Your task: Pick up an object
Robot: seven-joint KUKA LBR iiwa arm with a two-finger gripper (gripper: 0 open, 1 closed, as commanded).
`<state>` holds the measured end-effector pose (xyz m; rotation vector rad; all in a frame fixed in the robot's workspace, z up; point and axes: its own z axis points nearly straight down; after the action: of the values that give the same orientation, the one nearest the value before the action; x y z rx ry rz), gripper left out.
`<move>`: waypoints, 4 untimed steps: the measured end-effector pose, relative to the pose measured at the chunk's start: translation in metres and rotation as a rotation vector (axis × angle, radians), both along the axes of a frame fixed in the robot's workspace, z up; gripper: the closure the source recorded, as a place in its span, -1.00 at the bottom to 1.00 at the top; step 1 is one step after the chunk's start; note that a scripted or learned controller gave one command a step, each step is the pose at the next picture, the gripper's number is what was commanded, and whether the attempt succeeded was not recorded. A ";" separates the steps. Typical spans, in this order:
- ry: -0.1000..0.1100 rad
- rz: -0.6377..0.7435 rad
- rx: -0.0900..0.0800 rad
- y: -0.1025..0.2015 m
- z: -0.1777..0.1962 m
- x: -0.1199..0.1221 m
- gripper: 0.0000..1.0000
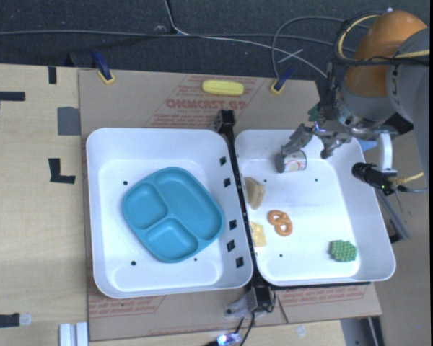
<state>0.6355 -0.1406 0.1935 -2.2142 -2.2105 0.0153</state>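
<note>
The claw (308, 150) hangs spread wide over the right bin's far edge, holding nothing. A small white-and-red object (296, 164) lies just under its left finger.

A brown cardboard sheet (130, 99) with red printed lettering is lying on a light wooden bench (29, 193), and two blue-and-yellow clamps (103, 68) are pinning its far edge. A yellow banana-shaped item (222, 87) is resting on the cardboard beyond the bins. Black tape marks (58, 170) are showing on the wood at the left. Thin cables (175, 21) are trailing across the dark carpet (72, 13) beyond the bench.
</note>
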 end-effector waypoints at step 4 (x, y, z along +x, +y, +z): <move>-0.010 0.002 -0.006 -0.004 -0.107 0.010 -1.00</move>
<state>0.6457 -0.1446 0.0862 -2.2203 -2.2204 0.0107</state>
